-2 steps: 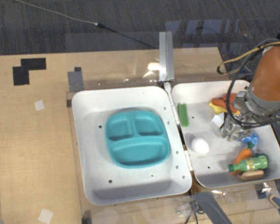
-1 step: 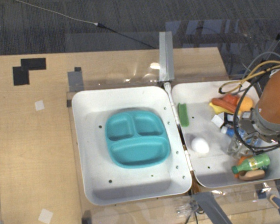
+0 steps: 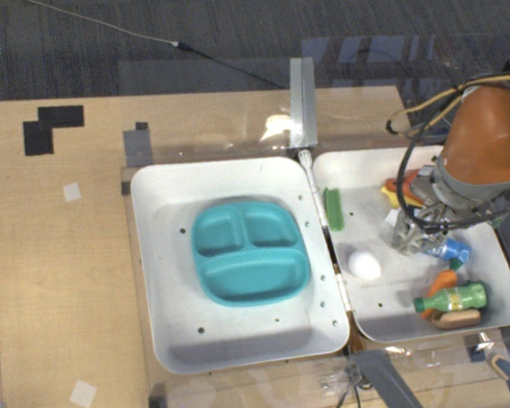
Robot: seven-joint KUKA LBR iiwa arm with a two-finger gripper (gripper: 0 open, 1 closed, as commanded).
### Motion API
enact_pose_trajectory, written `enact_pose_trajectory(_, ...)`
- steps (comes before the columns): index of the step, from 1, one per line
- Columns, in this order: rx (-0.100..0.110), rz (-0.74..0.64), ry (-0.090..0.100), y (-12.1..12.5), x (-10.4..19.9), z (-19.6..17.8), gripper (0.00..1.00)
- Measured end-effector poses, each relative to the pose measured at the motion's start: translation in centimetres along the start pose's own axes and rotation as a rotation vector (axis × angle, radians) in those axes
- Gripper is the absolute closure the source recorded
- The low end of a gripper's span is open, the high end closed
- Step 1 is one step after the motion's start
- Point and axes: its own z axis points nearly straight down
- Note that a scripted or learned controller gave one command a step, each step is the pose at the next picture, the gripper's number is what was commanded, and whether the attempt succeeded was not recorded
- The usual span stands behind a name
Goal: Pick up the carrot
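Small orange carrot (image 3: 445, 280), slightly tilted

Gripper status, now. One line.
Gripper: low in the right bin, above the carrot; whether it is open, closed or holding anything cannot be told.

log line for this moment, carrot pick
stage: reaching | hand: low in right bin, holding nothing seen | carrot: lying near green bottle | blue tray: left bin
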Motion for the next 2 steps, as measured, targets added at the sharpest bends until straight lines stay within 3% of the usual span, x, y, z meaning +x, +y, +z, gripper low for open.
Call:
enact_pose_trajectory(1,-0.004,0.227,0.000,-4.4,-5.5,0.3,0.00)
enact_pose_trajectory(2,-0.003,0.209,0.003,0.9,0.8,0.0,0.00)
